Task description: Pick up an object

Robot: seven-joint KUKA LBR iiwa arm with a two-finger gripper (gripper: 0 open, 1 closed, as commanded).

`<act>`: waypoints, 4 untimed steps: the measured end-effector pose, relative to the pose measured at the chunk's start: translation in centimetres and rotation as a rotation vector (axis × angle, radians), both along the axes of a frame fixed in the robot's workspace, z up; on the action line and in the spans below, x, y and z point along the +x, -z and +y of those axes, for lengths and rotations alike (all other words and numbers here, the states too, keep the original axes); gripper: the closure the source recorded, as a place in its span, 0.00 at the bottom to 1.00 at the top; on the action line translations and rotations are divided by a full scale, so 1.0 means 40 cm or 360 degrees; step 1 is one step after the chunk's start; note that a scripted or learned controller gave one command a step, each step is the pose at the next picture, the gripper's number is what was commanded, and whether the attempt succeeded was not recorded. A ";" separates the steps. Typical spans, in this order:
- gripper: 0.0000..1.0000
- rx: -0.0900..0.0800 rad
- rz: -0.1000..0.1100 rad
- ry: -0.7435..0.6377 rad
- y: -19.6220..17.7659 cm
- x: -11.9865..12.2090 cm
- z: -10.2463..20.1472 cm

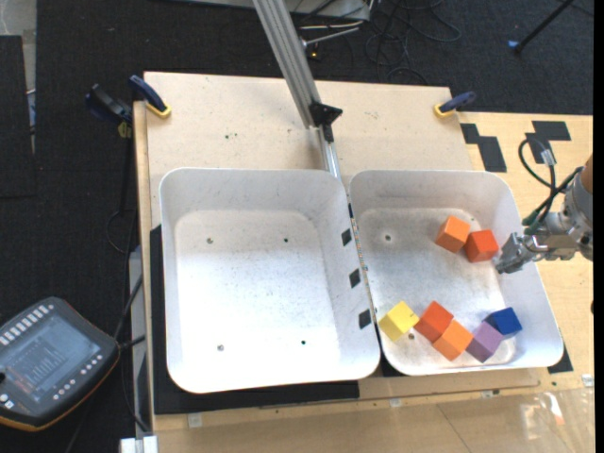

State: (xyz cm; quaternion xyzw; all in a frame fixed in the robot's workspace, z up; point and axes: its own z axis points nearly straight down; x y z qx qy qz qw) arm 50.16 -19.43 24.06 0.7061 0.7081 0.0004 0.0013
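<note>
The right bin (429, 192) holds several small blocks. Two orange ones, a lighter block (454, 233) and a redder block (481, 244), sit together at its upper right. Along the front edge lie a yellow block (398, 319), a red-orange block (435, 320), an orange block (453, 339), a purple block (485, 341) and a blue block (505, 321). My gripper (511, 258) hangs at the bin's right rim, just right of the redder orange block. I see nothing held in it.
The left bin (179, 253) sits beside the right one, with a metal pole (288, 50) slanting down to the divider between them. A teach pendant (47, 361) lies at the lower left, off the bench. Clamps (151, 97) grip the board's back corners.
</note>
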 end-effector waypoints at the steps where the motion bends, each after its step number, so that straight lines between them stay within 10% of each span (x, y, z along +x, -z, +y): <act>1: 1.00 0.0005 0.0005 -0.0006 0.021 -0.018 0.122; 4: 1.00 0.0005 0.0003 -0.0009 0.002 0.015 0.516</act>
